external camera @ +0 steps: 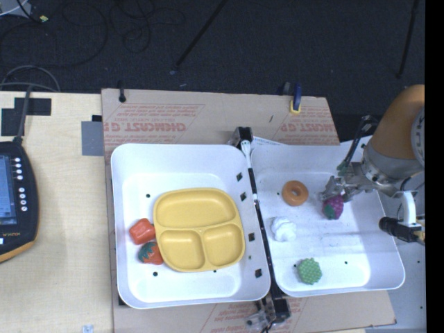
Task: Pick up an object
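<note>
In the right bin [388, 272], my gripper [336, 191] hangs low at the end of the grey arm, which comes in from the right. A purple grape-like toy [334, 207] lies directly under it, touching or nearly touching the tip. Left of that toy sits an orange ring-shaped donut [295, 193]. A small white lump [282, 228] rests near the bin's left wall. A green knobbly toy [309, 271] lies near the front.
The left bin [132, 165] holds a yellow divided plate [198, 228], with a red toy [141, 231] and a red-and-green toy [149, 253] at its left side. A black divider [251, 207] runs between the bins. A control pendant [14, 200] lies far left.
</note>
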`<action>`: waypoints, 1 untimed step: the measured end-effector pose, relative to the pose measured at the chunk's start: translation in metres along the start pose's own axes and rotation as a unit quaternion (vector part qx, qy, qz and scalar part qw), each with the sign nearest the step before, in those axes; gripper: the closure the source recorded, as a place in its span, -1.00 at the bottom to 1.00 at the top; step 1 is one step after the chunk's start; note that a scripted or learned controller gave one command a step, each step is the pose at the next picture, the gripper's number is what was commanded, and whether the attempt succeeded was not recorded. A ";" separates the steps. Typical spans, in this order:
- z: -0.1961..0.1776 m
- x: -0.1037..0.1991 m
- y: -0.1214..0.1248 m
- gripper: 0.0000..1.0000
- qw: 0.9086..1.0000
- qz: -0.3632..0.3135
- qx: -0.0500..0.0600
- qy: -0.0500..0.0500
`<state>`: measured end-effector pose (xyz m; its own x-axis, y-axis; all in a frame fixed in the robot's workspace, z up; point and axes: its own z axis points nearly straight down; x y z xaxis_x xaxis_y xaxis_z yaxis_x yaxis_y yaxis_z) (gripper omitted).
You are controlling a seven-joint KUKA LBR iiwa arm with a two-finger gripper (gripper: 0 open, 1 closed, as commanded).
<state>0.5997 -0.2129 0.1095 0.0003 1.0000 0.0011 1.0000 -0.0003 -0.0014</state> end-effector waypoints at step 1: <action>-0.011 0.082 0.034 1.00 1.000 -0.003 -0.001 0.001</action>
<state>0.6338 -0.1314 0.1205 -0.0059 1.0000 0.0024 1.0000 0.0059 0.0007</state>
